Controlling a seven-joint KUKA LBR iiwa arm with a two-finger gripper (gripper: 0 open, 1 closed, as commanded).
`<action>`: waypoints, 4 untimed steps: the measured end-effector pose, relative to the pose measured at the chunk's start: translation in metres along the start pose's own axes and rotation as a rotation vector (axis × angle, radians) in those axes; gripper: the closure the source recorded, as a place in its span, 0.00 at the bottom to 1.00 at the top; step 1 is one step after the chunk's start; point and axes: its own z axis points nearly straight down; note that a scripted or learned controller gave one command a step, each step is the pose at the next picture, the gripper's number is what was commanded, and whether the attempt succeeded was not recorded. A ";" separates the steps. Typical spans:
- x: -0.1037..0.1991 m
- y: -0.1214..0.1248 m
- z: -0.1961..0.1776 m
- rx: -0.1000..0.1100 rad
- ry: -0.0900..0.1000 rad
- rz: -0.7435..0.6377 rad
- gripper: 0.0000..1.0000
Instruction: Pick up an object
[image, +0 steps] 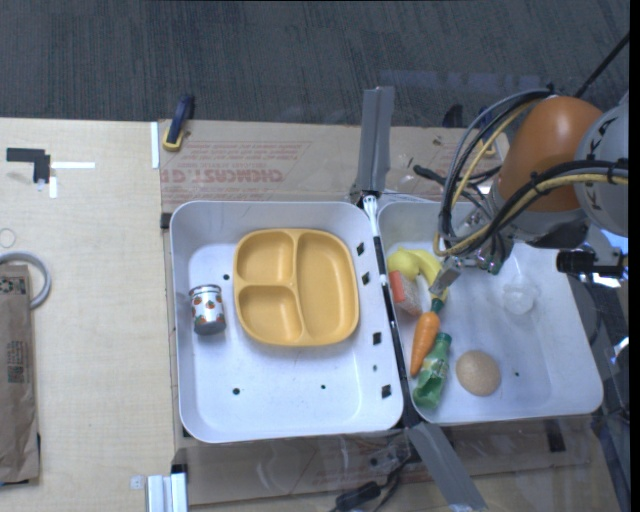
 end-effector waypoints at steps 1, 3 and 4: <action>0.008 0.004 0.000 0.004 -0.002 -0.089 0.00; 0.035 -0.006 -0.082 0.006 0.044 -0.489 0.00; 0.018 0.016 -0.162 -0.006 0.045 -0.919 0.00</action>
